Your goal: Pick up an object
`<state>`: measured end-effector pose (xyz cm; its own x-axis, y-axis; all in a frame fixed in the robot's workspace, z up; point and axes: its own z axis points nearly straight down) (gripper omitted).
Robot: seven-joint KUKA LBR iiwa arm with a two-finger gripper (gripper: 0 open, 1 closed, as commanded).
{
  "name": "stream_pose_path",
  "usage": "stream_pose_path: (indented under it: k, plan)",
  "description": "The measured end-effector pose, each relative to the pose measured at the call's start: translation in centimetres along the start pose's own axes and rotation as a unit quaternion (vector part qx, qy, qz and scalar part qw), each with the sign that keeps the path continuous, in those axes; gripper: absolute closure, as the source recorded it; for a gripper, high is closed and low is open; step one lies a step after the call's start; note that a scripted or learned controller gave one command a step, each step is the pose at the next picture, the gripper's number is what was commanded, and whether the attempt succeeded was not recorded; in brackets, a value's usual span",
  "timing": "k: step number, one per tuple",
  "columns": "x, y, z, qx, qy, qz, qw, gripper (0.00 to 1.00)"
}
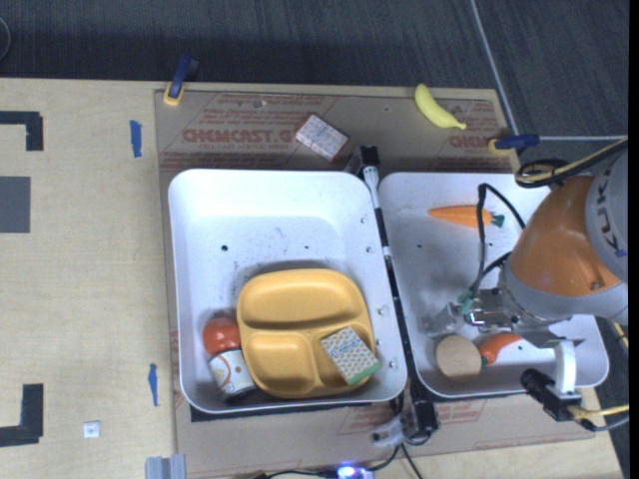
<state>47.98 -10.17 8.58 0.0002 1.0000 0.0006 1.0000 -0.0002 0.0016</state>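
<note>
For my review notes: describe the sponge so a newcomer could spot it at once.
Start at the left bin, which holds a yellow divided tray. The sponge lies in the tray's near right compartment: a small patterned block with a green edge, unlike the red-capped can beside the tray.

Claw (477, 319) tips — under the wrist
</note>
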Motion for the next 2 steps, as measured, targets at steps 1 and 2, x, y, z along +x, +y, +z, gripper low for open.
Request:
stream_pose_path:
  k: [1,2]
  plan:
    - [0.01,0.14,-1.00,-0.002,0.000,0.000,1.0000,1.00]
    - [0.01,0.13,-1.00,-0.002,0.000,0.000,1.0000,0.00]
